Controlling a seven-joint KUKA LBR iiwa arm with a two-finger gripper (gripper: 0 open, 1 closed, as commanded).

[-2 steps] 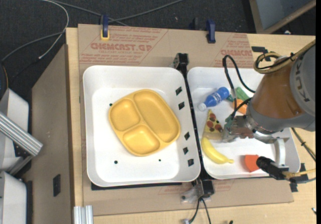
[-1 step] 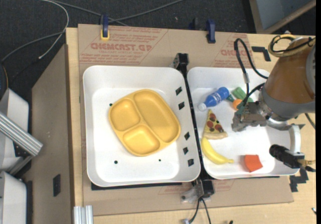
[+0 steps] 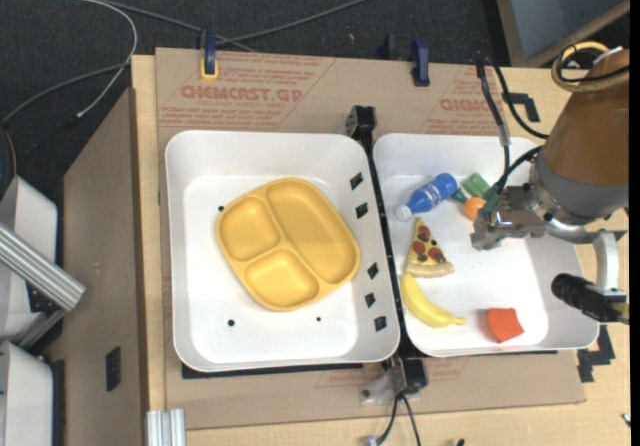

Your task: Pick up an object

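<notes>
Orange block [image 3: 503,324] lies in right bin [image 3: 455,339], below claw [image 3: 489,232].

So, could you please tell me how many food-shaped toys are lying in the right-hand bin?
2: a pizza slice left of centre in the right bin, and a banana just below it near the front-left corner. More may be hidden under the claw.

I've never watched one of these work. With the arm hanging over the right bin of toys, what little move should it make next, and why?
Probably a short drop straight down. The gripper sits over the right bin, just right of the pizza slice and below the blue bottle and green and orange pieces. Nothing shows between its fingers, so it likely has to descend or shift toward a toy first.
</notes>
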